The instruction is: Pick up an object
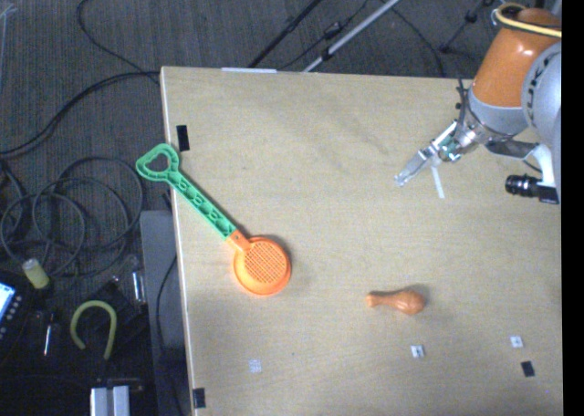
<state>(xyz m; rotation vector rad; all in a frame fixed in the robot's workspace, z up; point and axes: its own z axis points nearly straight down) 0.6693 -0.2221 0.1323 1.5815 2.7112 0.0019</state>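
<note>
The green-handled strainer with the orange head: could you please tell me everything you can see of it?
The strainer looks like plastic. A long green handle with a ribbed or slotted pattern ends in a rounded triangular loop, and a round orange head holds a fine mesh. It lies flat and diagonal on the tan board, loop toward the upper left at the board's left edge, head toward the lower right. Nothing else touches it; the gripper hangs far off to its right.
</note>
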